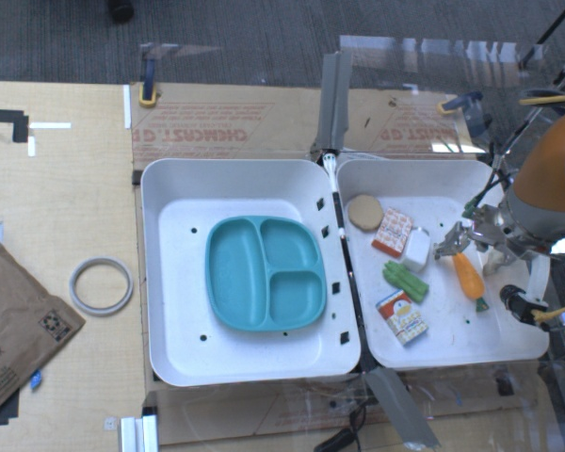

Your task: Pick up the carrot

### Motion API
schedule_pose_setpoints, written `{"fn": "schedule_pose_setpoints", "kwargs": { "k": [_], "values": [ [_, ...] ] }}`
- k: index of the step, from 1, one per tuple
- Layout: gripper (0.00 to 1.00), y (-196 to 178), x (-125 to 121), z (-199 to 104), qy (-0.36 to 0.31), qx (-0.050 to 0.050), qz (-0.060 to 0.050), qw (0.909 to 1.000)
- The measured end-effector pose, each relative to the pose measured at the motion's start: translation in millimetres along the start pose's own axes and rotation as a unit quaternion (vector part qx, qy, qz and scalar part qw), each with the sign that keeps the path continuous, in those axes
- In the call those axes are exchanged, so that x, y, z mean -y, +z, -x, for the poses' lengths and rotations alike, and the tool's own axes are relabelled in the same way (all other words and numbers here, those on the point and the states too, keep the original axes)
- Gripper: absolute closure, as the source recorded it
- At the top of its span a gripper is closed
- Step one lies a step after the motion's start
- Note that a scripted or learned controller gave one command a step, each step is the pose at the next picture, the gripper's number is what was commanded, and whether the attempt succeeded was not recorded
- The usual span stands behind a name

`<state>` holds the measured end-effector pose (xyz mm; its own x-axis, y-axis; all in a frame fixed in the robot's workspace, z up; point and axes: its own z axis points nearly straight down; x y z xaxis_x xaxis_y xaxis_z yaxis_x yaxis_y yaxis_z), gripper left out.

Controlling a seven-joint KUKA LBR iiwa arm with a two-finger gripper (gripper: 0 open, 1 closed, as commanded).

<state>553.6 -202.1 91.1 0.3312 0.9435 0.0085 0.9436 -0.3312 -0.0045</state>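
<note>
Gripper: my two-finger gripper (463,241) hangs just above the carrot's upper end, fingers spread, nothing between them, placed to straddle it, I judge.
Carrot: small orange toy carrot with green tip (469,277) lies flat in the right shallow white bin (452,347).
Neighbours: green pickle-like piece (405,281) and white block (416,249) sit near its left.
Left bin: teal divided plastic plate (264,273).

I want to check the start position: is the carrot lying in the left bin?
No, the carrot lies in the right bin, beside the gripper; the left bin holds a teal plate.
</note>
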Motion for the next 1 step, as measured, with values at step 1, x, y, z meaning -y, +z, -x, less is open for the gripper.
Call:
{"fn": "schedule_pose_setpoints", "kwargs": {
  "k": [1],
  "values": [
    [1.00, -8.0, 0.0, 2.7, 0.000, 0.002, 0.000, 1.0000]
  ]
}}
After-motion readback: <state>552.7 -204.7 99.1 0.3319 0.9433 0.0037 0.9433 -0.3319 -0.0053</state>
